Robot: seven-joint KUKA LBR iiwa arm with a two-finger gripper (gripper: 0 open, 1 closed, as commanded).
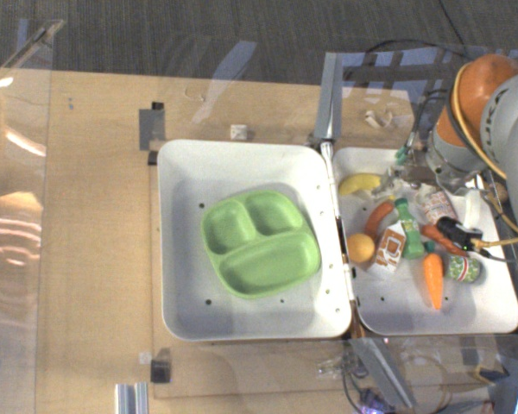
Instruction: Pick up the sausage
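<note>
Camera view | wooden bench [78, 231], grey carpet [198, 15] beyond | gripper [412, 178] (finger state unclear) near sausage [378, 217]

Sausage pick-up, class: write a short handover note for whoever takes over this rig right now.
Gripper: low over the right bin, amid the clutter; finger state unclear.
Sausage: lying in the right bin, between the banana and the orange, beside the carton.
Green plate: in the left bin.
Done: nothing lifted.
Left: grasp the sausage and raise it.
</note>
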